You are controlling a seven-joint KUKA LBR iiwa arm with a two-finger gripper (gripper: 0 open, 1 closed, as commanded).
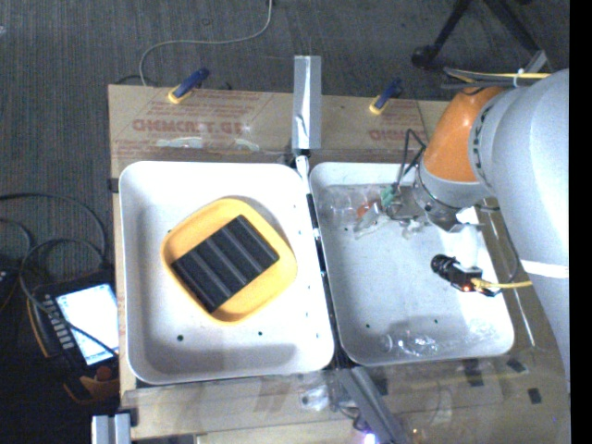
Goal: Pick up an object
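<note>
The grey arm (532, 155) comes in from the right, and its orange band (453, 146) sits just above the pincer (405, 209). The pincer hangs over the far part of the right bin (407, 285). It is too hard to see from here, so I cannot tell if it is apart or together, or if it has anything in it.

Just beside the pincer, on the side away from the arm, lies a crumpled clear wrapper (363, 206) with little red and green bits in it. It looks very close to the pincer, but I cannot tell if they touch. Well apart from the pincer, near the front wall of the same bin, lies a second clear scrap (416, 343).

Further off on the wrapper's side, past the wall between the bins, is the left bin (148, 248). In it lies a big yellow block (231, 259) with a black ribbed top. It is turned at a slant and lies flat near the middle of that bin, far from the pincer.

Both bins sit on a brown worktop (203, 123). Beyond the pincer, at the far edge of the worktop, are two blue and yellow clamps: one (386, 93) near it and one (188, 84) far off to the side. A grey post (306, 100) stands between the bins at the back.
</note>
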